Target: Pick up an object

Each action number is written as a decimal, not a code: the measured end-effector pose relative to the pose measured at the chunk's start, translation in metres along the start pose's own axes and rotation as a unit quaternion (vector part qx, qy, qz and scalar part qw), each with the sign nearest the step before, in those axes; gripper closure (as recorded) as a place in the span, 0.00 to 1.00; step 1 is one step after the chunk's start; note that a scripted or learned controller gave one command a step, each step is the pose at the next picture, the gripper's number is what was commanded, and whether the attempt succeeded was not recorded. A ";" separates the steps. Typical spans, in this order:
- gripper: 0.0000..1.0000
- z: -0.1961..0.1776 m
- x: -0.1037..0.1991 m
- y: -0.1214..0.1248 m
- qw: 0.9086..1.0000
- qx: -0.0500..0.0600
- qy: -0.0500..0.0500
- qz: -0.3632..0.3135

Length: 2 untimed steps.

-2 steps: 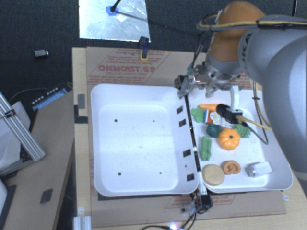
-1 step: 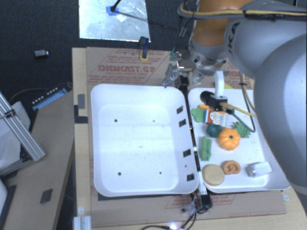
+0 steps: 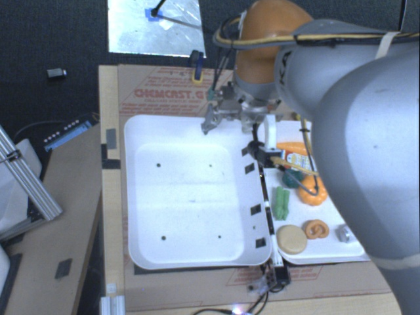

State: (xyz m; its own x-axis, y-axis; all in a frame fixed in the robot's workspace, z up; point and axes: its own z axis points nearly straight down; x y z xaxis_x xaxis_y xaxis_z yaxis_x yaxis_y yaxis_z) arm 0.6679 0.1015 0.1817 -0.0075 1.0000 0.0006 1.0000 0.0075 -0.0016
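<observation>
Orange round piece [image 3: 314,195]: lying in the right bin [image 3: 328,251], about the middle of the part in view, well apart from the gripper [image 3: 209,125].

Grey arm [image 3: 354,130]: reaching in from the right, hanging over the far side and right side of the right bin, showing its orange band [image 3: 269,31] at the top of the view.

Cardboard sheet [image 3: 164,92]: lying flat under both bins, showing red lettering behind the left bin.

Left bin [image 3: 177,195]: sitting on the cardboard, touching the right bin along the shared edge.

Silver sheet [image 3: 154,15]: lying behind the cardboard, well apart from the bins.

Gripper: hanging above the back right corner of the left bin, pointing down and to the left; open or closed, not possible to tell, and not visibly holding anything.

Orange packet [image 3: 293,153]: lying in the right bin just behind the orange round piece, partly hidden under the arm.

Tan disc [image 3: 292,239]: resting flat near the front left corner of the right bin.

Green strip [image 3: 282,203]: lying lengthwise close to the left wall of the right bin, between the orange packet and the tan disc.

Brown ring [image 3: 317,228]: lying just beside the tan disc, on its right.

Small grey metal bit [image 3: 342,233]: lying to the right of the brown ring, close to the arm's edge.
</observation>
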 end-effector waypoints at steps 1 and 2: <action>0.00 0.096 0.048 0.000 1.000 0.000 0.000 0.000; 0.00 0.097 0.115 0.001 1.000 -0.002 0.002 -0.001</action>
State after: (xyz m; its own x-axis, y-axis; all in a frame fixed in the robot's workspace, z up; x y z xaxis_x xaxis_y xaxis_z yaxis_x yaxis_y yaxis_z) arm 0.6680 0.2171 0.0852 -0.0101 0.9999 0.0040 0.9999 0.0101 0.0025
